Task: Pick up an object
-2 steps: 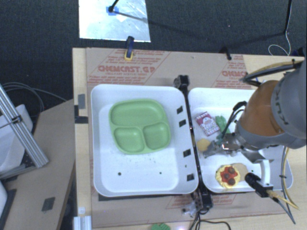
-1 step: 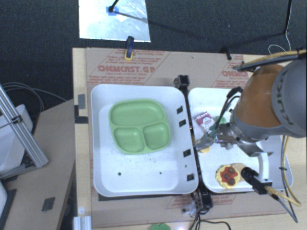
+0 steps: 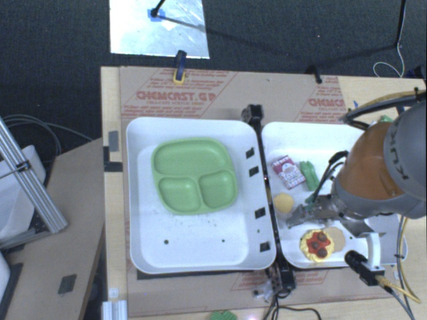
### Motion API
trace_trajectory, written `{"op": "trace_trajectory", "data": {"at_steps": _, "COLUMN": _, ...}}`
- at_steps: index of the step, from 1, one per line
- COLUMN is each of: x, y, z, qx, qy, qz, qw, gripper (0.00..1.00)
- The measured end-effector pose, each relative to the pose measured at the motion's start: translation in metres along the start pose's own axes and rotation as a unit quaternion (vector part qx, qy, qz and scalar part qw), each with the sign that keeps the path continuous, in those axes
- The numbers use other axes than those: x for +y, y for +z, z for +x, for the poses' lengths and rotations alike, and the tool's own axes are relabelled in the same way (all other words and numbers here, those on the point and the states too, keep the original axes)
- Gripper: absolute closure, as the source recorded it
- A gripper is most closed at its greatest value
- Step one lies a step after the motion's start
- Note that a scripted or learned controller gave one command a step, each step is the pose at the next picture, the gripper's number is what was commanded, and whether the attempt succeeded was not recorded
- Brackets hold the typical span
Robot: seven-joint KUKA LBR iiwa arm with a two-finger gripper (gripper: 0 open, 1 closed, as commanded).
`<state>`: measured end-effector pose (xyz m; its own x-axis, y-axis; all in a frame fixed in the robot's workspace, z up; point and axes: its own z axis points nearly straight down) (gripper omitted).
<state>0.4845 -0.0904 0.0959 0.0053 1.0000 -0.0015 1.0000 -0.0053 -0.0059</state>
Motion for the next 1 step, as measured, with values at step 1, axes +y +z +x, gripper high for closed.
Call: {"op": "trace_trajectory", "data": {"at_steps": 1, "x": 0.0026, "y": -0.015, "z": 0.0042, "qx": 0.001, "qy": -0.004, "qz": -0.004, "qw": 1.0, "gripper": 1.0}}
